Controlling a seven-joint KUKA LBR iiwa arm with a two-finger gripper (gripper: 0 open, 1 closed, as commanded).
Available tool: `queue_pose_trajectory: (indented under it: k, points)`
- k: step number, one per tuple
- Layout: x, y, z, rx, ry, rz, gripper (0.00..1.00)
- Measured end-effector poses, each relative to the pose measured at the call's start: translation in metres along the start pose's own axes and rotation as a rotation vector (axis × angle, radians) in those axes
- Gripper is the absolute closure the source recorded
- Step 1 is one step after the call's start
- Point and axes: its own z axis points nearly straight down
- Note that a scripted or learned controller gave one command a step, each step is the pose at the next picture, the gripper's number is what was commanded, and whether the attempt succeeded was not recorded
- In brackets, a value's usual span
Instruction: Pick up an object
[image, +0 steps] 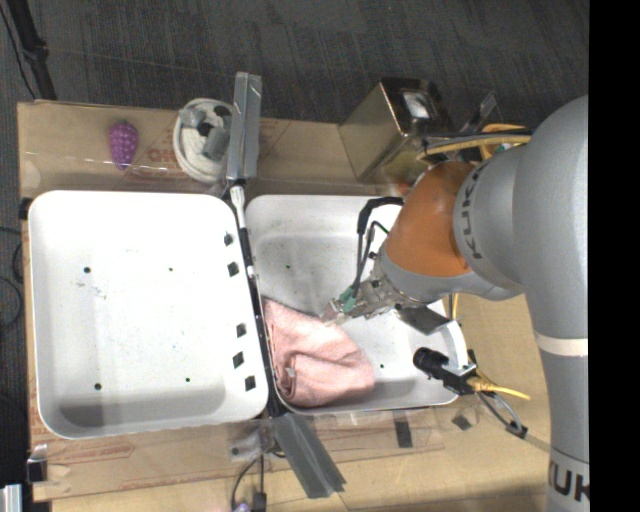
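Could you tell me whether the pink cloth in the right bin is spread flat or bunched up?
Bunched up: the pink cloth lies in rumpled folds in the right bin's near-left corner.

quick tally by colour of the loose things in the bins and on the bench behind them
pink: 1, cloth in the right bin
purple: 1, small lumpy object on the bench
white: 1, roll on the bench
total: 3
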Motion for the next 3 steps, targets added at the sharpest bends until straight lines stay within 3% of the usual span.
queue_pose_trajectory:
  k: [1,2,3]
  points:
    - [0.0,0.0,0.0,0.0,0.0,-0.001,0.0]
    - [-0.029,-0.055,0.029,-0.002,0.002,-0.028,0.0]
    - [-0.028,-0.054,0.021,0.0,0.006,-0.034,1.0]
